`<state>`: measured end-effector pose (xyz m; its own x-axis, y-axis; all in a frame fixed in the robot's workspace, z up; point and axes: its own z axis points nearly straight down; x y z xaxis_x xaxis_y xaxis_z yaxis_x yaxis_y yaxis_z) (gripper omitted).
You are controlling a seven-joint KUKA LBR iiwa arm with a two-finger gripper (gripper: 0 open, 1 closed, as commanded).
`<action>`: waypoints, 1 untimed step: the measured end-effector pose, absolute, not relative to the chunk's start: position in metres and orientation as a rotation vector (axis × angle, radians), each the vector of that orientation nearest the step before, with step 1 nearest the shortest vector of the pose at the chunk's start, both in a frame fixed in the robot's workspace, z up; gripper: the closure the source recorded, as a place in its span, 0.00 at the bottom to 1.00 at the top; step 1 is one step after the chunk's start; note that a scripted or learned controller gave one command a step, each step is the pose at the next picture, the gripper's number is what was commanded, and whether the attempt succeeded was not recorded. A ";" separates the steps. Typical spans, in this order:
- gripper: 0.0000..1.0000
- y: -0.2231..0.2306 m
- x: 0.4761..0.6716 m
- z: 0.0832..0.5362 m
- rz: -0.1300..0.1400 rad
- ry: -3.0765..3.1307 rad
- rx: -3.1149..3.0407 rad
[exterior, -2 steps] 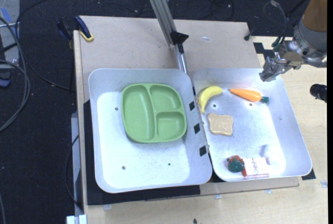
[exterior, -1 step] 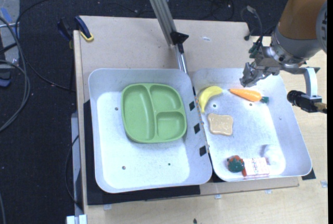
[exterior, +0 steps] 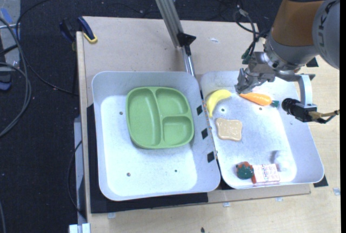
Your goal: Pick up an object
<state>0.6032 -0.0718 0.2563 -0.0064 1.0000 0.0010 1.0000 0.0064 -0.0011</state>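
Reaching in over the right white bin (exterior: 303,151), the gripper (exterior: 244,85) hangs just beside the carrot (exterior: 255,98); whether it is apart or together I cannot tell. A banana (exterior: 216,99) lies nearby, toast (exterior: 229,129) below. A wooden bench (exterior: 135,45) sits on dark, cable-strewn floor (exterior: 38,64).

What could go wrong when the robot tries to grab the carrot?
1. The hand sits at the very tip of the carrot, near the bin's far edge, so it may pinch only the end and the carrot could slip out.
2. The banana lies close beside the carrot, so the hand might bump it as it goes down.
3. The carrot looks smooth and tapered, so it might roll or squirt away when squeezed.
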 end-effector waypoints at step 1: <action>1.00 -0.028 0.591 0.258 0.001 -2.227 -2.213</action>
